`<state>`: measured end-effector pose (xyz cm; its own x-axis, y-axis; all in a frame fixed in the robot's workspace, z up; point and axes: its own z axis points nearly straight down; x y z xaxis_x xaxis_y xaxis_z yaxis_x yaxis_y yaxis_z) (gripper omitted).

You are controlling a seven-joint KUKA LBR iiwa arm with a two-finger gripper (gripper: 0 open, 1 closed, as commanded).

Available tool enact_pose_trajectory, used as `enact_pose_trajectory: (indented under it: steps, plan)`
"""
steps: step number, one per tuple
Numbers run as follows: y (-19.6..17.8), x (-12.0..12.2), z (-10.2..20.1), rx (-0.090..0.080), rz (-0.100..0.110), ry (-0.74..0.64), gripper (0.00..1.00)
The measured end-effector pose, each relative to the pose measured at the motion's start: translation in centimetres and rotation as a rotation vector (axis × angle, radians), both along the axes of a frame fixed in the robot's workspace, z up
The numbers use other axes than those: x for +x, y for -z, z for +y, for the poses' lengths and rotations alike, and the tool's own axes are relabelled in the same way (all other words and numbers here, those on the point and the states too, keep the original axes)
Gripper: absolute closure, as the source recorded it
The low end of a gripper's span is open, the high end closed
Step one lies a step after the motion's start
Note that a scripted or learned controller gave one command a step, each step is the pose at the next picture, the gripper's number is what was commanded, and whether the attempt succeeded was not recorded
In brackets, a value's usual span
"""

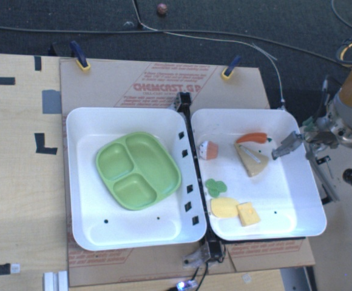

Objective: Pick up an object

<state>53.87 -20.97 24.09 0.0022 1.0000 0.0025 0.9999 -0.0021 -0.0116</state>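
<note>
Left bin (79, 162): one green divided plate (138, 170), flat near the middle, well apart from the loose items. It is probably a drop-off spot, not a pick target.

Right bin (297, 211): six small items, any of which could be the object to pick up.
- Orange carrot-like piece (252, 138), near the far wall.
- Tan wedge (252, 160), touching or just under the carrot piece; the contact is hard to read.
- Small round piece, red and pale (208, 151), beside the divider.
- Green leafy piece (215, 187), near the divider.
- Yellow rounded piece (224, 208) and yellow block (247, 214), side by side at the near end.

Gripper (283, 146): reaches in over the bin's right wall, tilted, its tip just beside the wedge and carrot piece. It appears lined up for that pair. Nothing is seen between its fingers; whether they are spread or closed cannot be told.

Arm (340, 126): cut off at the right edge, so the wrist is only partly readable.

Several items are too small and blurred to name surely.
</note>
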Motion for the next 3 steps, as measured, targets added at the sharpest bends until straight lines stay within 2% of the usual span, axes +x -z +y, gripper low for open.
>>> enact_pose_trajectory:
  steps: [1,2,3]
  plan:
    - [-0.6,0.2,0.0,-0.002,-0.010,-0.003,0.00]
    - [4.2,0.6,-0.6,-0.002,-0.006,-0.003,0.00]
    - [9.7,-0.5,-0.7,-0.002,-0.005,-0.002,0.00]
